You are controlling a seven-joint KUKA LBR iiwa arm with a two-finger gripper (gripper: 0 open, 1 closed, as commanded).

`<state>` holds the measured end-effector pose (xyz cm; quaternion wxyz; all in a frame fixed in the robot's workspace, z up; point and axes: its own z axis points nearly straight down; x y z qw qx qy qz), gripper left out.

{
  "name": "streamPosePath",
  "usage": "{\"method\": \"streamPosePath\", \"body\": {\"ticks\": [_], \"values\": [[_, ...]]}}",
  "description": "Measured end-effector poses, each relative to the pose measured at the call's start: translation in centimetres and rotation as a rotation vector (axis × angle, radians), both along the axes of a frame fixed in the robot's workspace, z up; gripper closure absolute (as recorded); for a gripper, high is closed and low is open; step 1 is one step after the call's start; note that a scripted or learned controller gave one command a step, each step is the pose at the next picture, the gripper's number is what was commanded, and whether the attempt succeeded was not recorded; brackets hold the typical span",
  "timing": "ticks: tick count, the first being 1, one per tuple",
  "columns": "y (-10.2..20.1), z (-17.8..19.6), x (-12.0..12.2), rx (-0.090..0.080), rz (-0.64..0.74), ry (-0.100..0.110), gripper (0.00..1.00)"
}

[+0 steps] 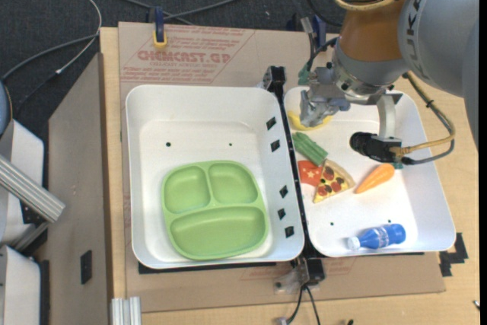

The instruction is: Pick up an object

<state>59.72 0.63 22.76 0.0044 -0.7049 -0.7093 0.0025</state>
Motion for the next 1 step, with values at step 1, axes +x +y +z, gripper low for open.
{"method": "streamPosePath", "body": {"ticks": [1], "values": [[5.87,0.30,-2.07,-0.001,0.001,0.000,1.00]]}}
